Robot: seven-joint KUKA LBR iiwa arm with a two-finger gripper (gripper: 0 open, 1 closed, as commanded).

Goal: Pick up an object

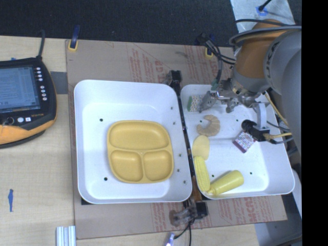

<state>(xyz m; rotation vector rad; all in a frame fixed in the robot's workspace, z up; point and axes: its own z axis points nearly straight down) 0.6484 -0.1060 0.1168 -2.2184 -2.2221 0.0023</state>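
Scanning left to right: teach pendant (pixel 23 102) sits on the counter (pixel 31 188) at far left, well apart from the bins, presumably parked out of the arm's reach.

Left bin (pixel 89 137) holds one thing, a yellow divided plate (pixel 139 150), flat, roughly centred, three compartments, nothing in them. Looks like the drop side or just a large distractor; too wide for a two-finger pinch, I'd guess.

Right bin (pixel 271 176) holds the small candidates, clustered along its left wall and middle:
- small green-and-white item (pixel 193 103) in the far left corner, too small to identify
- tan croissant-shaped piece (pixel 210 125) just below the end effector
- pale yellow rounded piece (pixel 201 147) touching the top of a corn cob (pixel 201 173) that lies along the left wall
- yellow bottle-like piece (pixel 225 182) lying on its side, near the corn's lower end
- purple-and-white packet (pixel 244 142) toward the right, near a black fitting on the arm

End effector (pixel 219 99) hangs over the far end of the right bin, between the green item and the croissant. Cannot tell how far open it is; nothing visibly between its fingers. Judgement: pick not made yet, croissant is the nearest target.
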